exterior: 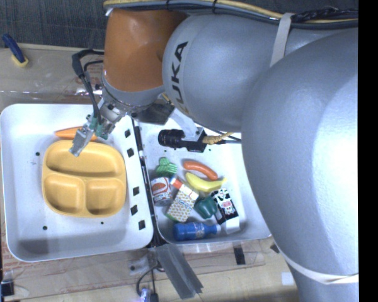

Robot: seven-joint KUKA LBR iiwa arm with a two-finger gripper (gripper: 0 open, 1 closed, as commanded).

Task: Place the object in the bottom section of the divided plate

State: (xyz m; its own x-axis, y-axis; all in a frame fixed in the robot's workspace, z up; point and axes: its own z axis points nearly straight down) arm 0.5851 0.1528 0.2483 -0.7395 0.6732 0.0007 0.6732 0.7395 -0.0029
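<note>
- The big grey arm [283, 106] is reaching in from the right and hanging over both bins, covering a lot of the right bin [252, 231].
- The left bin [12, 187] is holding the yellow divided plate [85, 178], which is lying flat near the middle of it. All three parts of the plate are showing bare yellow, so I am judging that the job is not done yet.
- The gripper [82, 140] is hovering right at the plate's top edge, over the big top part. Something greenish is showing near its tip (too small and blurry for me to call it a held thing), so I cannot tell its state.
- An orange carrot-like thing [68, 131] is lying in the left bin just past the plate's top edge, close beside the gripper. It might be the object to place, but I am only guessing.
- What is left, I think: getting an object firmly picked up, carrying it across the plate to the bottom section (the side farthest from the gripper), and setting it down there.
- Little toys are sitting well off to the plate's right, like a banana [203, 182] and a blue bottle [195, 231].
</note>
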